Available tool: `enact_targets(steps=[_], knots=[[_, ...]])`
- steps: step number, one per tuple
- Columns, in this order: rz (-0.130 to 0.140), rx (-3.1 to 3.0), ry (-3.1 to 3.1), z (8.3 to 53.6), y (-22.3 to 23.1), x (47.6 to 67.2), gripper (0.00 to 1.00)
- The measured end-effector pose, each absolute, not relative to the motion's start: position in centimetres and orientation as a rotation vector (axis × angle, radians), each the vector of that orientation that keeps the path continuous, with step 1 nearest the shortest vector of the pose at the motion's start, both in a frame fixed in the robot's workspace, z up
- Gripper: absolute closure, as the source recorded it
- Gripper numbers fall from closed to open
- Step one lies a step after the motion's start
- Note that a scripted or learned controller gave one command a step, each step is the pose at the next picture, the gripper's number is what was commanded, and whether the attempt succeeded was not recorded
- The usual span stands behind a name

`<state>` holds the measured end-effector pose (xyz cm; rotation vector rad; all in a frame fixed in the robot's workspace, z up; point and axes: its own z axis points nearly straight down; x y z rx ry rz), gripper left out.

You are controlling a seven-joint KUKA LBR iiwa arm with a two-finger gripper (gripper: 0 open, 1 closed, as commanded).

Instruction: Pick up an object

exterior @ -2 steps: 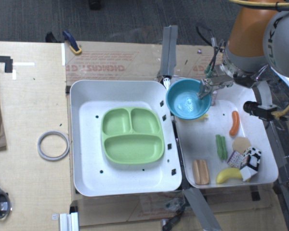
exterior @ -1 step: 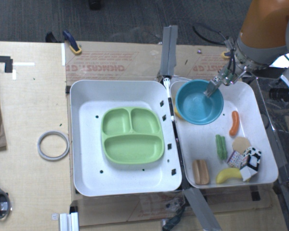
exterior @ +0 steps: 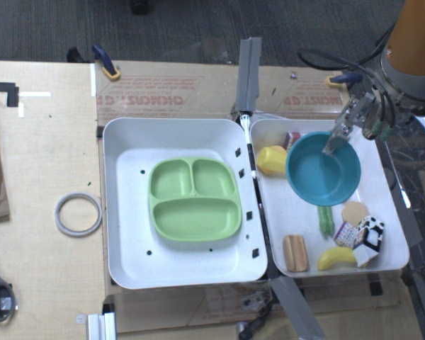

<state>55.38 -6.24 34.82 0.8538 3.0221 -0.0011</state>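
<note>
Camera view puts your gripper (exterior: 338, 142) at the upper right rim of the blue bowl (exterior: 323, 170), which sits in the right bin (exterior: 389, 190) and looks tilted, perhaps lifted at that edge. One finger reaches down to the rim, but you cannot tell from this slant whether the gripper is apart, together, or clamped on the rim, so do not count the bowl as held.

By my reading, you are at the grasp step: the arm is down at the bowl and a lift would come next. That lift calls for a firm pinch across the thin rim and a straight rise, since the bowl lies close to the yellow block (exterior: 272, 159) on its left and the green stick (exterior: 326, 219) below it.

Elsewhere in that bin you have a banana (exterior: 336, 258), a wooden block (exterior: 295, 253) and a black-and-white carton (exterior: 368, 236). The left bin (exterior: 120, 190) carries a green divided plate (exterior: 195, 199).

On the desk (exterior: 42, 161), the cardboard behind the bins bears red printing, upside down from here; it seems to read "CHEMCAL", though the letters are too faint to be sure.
</note>
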Motion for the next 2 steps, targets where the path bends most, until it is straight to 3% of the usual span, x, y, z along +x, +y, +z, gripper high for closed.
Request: enact_targets(steps=[1,2], knots=[[0.000,0.521,3.099,31.2,-8.0,50.1,1.00],[-0.001,0.687,3.064,34.2,-7.4,59.3,1.00]])
